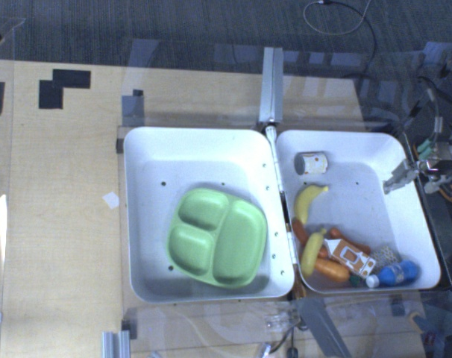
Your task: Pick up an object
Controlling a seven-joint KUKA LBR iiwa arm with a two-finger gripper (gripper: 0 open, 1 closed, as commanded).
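Note:
The right bin [360, 151] holds a small silver can [312, 162] lying on its side near the back left. A yellow banana [309, 200] lies below it, and a second banana [312, 250] rests at the front left. An orange carton [348, 254], an orange carrot-like piece [332, 269] and a blue bottle with a white cap [394, 274] crowd the front edge. My gripper [414, 170] sits at the bin's right rim, partly cut off by the arm's parts, apart from all the objects and with nothing visibly in it.
The left bin [144, 200] carries a green divided plate [217, 236]. A metal post [269, 88] stands behind the seam between the bins. Cables [345, 13] trail over the dark floor at the back. The wooden bench [54, 200] stretches out to the left.

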